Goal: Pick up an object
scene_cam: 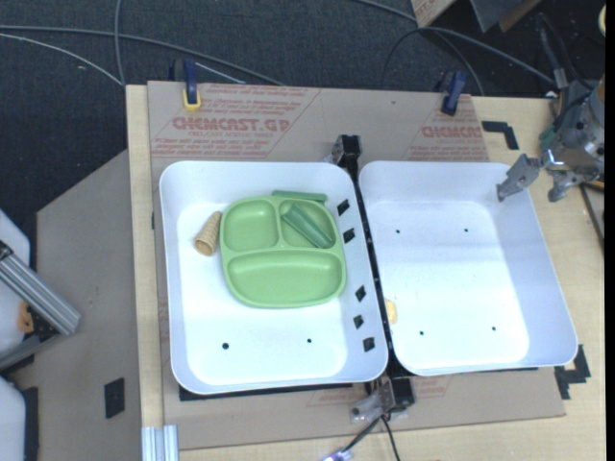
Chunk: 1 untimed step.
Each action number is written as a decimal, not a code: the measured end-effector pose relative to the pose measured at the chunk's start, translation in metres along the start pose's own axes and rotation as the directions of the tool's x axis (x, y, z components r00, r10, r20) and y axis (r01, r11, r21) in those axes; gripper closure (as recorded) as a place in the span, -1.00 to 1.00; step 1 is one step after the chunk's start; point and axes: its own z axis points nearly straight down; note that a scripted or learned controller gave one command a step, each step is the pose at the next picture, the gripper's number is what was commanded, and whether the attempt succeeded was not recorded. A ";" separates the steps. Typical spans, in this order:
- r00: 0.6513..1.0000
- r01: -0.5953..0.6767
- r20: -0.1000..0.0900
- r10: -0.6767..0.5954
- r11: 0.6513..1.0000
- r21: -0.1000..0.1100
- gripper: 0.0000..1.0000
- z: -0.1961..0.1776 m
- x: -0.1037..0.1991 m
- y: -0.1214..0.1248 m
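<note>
Table (240, 113): light wooden board with red lettering printed on its protective film, spanning the middle of the frame and held at its upper edge by two clamps.

Left bin (259, 353): shallow white plastic tray with rounded corners, centre-left of the frame, touching its neighbour along a seam marked with small black tabs.

Right bin (471, 286): matching shallow white plastic tray, centre-right of the frame; small dark dots show on its floor.

Divided plate (283, 277): pale green plastic, rounded square with three compartments, lying flat in the upper half of the left bin.

Robot arm end with jaws (533, 176): grey metal assembly at the upper right edge of the frame, over the upper right corner of the right bin. Two grey fingers (513, 177) stand spread apart and released, with nothing between them.

Green wedge-shaped piece (309, 224): darker green than the plate, resting in the plate's upper right compartment (what it is made of cannot be told).

Flat green strip (300, 197): just beyond the plate's upper rim, on the bin floor.

Tan cone (208, 233): small ridged cone-shaped object, lying on the bin floor just beside the plate's left edge.

Small yellow item (390, 310): at the left wall of the right bin, near the seam; too small to identify.
</note>
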 end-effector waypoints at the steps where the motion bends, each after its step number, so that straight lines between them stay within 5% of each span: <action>1: 1.000 0.004 0.004 -0.004 1.000 -0.014 -1.00 -0.009 0.001 0.003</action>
